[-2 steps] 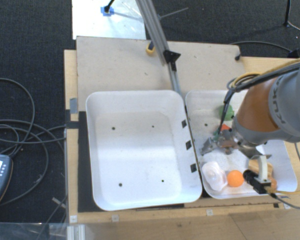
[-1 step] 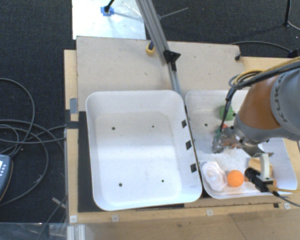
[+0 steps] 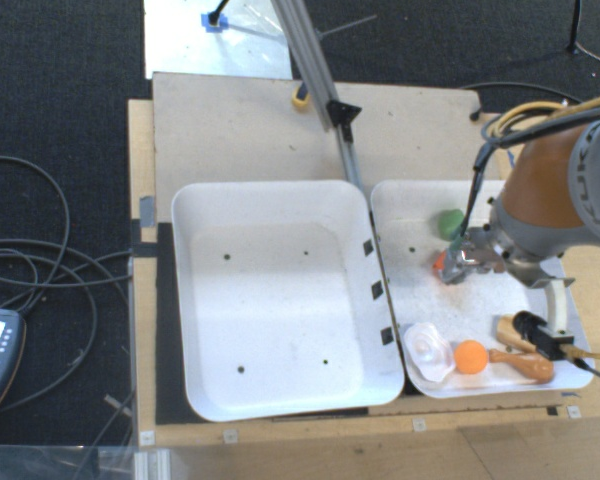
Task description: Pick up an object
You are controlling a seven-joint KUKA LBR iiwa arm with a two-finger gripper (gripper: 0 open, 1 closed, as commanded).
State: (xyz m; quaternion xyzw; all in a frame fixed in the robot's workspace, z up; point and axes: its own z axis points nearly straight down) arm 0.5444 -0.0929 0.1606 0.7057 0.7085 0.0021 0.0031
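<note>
My gripper (image 3: 456, 267) hangs low over the middle of the right bin (image 3: 410, 203), reaching in from the right. A small red object (image 3: 440, 262) sits right at its tip, on the left side; whether it is gripped I cannot tell. A green object (image 3: 450, 223) lies just behind the gripper. Along the bin's front edge lie a clear plastic piece (image 3: 427, 351), an orange ball (image 3: 470, 357) and a brown stick-like object (image 3: 525, 364).
The left bin (image 3: 195, 208) stands beside the right one, its wall touching it. A grey slanted pole (image 3: 310, 53) crosses above the bench at the back. Cables lie on the dark floor at the left.
</note>
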